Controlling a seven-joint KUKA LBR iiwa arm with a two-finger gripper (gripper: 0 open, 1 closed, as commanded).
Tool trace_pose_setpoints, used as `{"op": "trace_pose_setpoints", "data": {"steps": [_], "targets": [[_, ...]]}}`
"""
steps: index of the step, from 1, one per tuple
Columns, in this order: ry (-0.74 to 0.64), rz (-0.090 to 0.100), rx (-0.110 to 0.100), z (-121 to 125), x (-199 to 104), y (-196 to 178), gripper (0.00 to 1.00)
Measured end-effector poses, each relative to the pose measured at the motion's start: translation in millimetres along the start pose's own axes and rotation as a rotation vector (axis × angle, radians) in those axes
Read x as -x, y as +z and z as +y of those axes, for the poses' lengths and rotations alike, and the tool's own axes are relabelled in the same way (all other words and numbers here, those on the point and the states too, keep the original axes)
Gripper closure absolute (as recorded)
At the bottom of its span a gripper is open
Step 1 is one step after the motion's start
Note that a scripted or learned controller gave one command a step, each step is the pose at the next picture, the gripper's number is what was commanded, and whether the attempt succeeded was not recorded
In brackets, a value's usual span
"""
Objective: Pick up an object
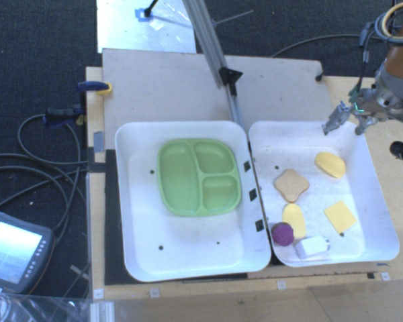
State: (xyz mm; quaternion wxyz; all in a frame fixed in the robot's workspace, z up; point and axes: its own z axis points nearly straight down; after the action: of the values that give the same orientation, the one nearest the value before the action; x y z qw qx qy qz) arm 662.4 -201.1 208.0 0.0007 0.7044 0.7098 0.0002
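My gripper (346, 121) hangs open over the far right corner of the right bin (379, 200), with nothing between its fingers. Below it in that bin lie a yellow oval piece (330, 164), a tan toast-shaped piece (291, 184), a pale yellow piece (294, 219), a yellow square slice (340, 216), a purple ball (282, 233) and a small white block (311, 246). The yellow oval piece is the nearest one, a little in front of the fingertips.
The left bin (138, 240) holds a green divided tray (199, 177). A grey metal pole (208, 39) slants down to the ridge between the bins. Cables and a teach pendant (17, 250) lie left of the bench.
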Motion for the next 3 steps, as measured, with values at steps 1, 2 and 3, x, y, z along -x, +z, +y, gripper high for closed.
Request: {"op": "trace_pose_setpoints", "data": {"steps": [1, 2, 3], "targets": [[-0.001, -0.001, 0.0, 0, 0, 0, 0.0], [0.005, 0.0, -0.003, -4, 3, 42, 0.0], [-0.001, 0.0, -0.003, 2, 0, 86, 0.0]]}}
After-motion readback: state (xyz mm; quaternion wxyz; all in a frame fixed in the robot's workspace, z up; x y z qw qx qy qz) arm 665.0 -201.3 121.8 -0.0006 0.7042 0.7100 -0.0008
